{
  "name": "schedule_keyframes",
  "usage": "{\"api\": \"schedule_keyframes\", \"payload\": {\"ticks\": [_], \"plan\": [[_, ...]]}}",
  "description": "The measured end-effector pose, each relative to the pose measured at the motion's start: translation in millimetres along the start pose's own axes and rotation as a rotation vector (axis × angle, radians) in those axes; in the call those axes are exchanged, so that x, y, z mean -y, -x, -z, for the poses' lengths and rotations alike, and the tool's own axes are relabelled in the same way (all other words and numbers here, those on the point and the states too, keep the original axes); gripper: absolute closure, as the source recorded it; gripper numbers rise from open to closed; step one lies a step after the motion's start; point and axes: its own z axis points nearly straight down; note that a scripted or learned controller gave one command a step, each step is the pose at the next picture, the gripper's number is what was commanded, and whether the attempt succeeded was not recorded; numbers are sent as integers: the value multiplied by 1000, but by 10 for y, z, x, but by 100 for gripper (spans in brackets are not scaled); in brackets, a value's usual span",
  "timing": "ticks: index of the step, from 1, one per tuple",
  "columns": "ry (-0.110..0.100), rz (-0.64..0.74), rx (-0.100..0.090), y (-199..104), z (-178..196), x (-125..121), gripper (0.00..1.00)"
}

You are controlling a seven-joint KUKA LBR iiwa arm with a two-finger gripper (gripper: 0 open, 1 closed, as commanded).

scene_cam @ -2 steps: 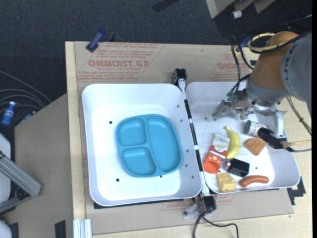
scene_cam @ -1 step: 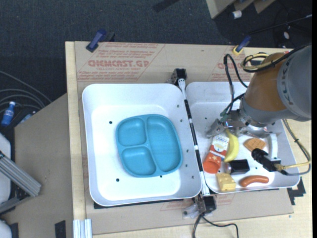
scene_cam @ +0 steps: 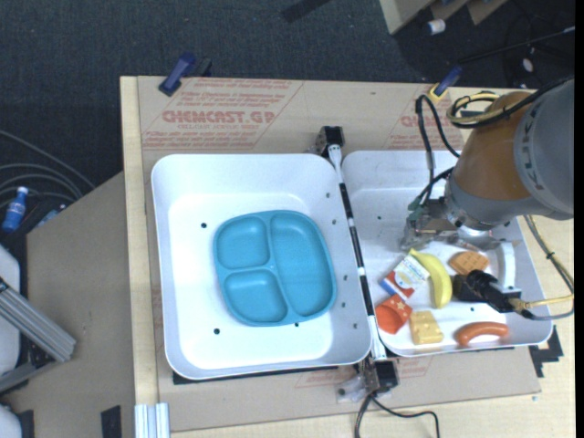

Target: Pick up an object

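right bin [scene_cam: 383, 176]: back bare | front crowded: banana [scene_cam: 436, 276], sausage [scene_cam: 480, 333]

Divided tray [scene_cam: 274, 267] in left bin [scene_cam: 182, 185]; banana [scene_cam: 436, 276], sausage [scene_cam: 480, 333] among items in right bin [scene_cam: 374, 176]

- looking plain white, both bins: left bin [scene_cam: 182, 199] and right bin [scene_cam: 383, 185]
- sitting solid light blue, the divided plate [scene_cam: 272, 267]
- showing bright yellow, the banana [scene_cam: 436, 277]
- glowing red, the pepper [scene_cam: 392, 315]; orange-red, the sausage [scene_cam: 480, 333]
- going pale yellow, the cheese block [scene_cam: 425, 327]; tan, the bread piece [scene_cam: 468, 263]
- wearing grey with an orange band, the arm [scene_cam: 511, 158]
- carrying red lettering on brown, the board [scene_cam: 219, 108]
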Motion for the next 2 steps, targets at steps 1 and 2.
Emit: {"api": "schedule_keyframes", "payload": {"ticks": [1, 2], "plan": [[0, 0, 0, 0, -1, 1, 0], [-2, -1, 1, 392, -103, 592, 0]]}}
